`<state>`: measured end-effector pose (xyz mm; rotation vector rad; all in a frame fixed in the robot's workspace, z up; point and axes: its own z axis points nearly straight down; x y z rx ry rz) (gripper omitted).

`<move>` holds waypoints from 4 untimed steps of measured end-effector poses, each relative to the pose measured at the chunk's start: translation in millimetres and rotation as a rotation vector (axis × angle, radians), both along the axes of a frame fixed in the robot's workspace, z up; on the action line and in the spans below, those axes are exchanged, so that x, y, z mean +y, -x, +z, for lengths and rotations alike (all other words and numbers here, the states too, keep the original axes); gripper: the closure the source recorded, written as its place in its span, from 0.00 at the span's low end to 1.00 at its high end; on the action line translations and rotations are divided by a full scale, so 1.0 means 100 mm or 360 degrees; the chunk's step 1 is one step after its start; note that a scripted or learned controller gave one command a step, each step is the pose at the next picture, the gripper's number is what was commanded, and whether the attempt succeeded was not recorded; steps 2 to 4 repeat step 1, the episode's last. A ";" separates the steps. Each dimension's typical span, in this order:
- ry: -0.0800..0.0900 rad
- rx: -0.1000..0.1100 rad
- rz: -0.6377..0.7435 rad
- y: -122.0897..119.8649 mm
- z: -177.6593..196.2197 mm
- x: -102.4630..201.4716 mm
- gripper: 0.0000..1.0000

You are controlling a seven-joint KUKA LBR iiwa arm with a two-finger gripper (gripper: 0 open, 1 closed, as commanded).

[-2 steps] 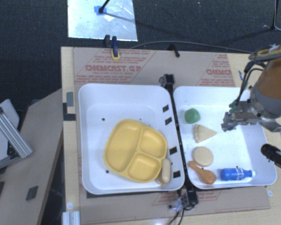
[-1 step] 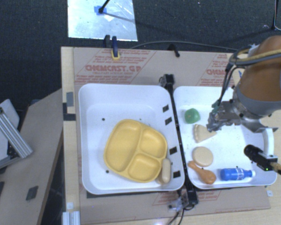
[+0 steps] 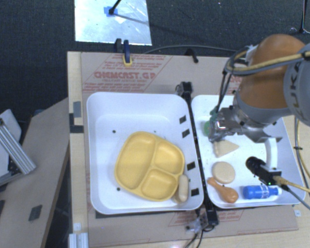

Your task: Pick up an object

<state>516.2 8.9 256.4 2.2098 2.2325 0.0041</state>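
Note:
My gripper hangs low over the left part of the right bin, under the grey and orange arm. A small green thing shows right at the gripper's left side, mostly hidden; whether it is held I cannot tell. Just below the gripper lies a pale wedge. Nearer the front are a round beige disc, an orange drumstick-shaped piece and a blue cylinder.
The left bin holds a yellow compartment plate with a beige roll leaning at its front right corner. A black divider rail runs between the bins. The arm covers the right bin's back.

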 end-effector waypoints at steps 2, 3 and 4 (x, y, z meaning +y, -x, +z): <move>-0.0001 0.0000 0.0000 -0.05 -0.03 0.62 1.00; -0.0001 0.0000 0.0000 -0.05 -0.03 0.62 1.00; -0.0001 0.0000 0.0000 -0.05 -0.03 0.62 1.00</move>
